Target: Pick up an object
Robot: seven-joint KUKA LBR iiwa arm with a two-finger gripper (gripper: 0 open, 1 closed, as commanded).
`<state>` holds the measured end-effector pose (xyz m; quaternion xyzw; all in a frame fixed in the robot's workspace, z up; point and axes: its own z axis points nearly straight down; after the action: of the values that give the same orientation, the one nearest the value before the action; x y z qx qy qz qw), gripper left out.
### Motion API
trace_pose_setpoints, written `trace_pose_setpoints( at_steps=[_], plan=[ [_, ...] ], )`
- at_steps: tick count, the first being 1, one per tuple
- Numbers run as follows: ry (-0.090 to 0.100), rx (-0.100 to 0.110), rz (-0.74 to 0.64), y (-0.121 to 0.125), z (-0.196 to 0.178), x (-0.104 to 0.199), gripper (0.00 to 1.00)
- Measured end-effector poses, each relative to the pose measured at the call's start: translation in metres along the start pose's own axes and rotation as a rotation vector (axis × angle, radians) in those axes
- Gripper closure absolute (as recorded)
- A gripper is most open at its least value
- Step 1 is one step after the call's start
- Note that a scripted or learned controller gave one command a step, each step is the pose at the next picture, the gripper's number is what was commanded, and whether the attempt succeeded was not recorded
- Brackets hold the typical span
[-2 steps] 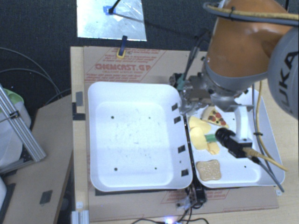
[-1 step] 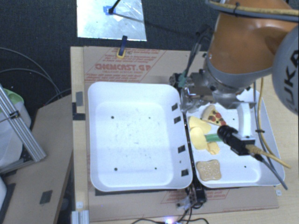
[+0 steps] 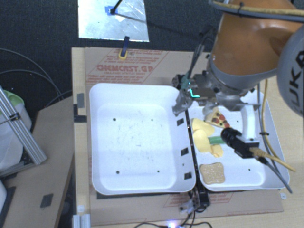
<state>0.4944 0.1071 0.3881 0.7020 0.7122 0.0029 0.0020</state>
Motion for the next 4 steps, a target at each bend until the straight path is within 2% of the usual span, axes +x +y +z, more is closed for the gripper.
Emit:
trace_pose_setpoints(
  at_steps=[1,2,3,4],
  plan=[
    [-0.005,0.021,0.015,0.023,0.213,-0.006,0.0],
    [0.0,0.006,0.009,0.003,0.307,0.046,0.0],
    [0.001,0.001,0.01,0.068,0.303,0.066,0.0],
    [-0.002,-0.002,0.014,0.151,0.303,0.032,0.0]
  ],
)
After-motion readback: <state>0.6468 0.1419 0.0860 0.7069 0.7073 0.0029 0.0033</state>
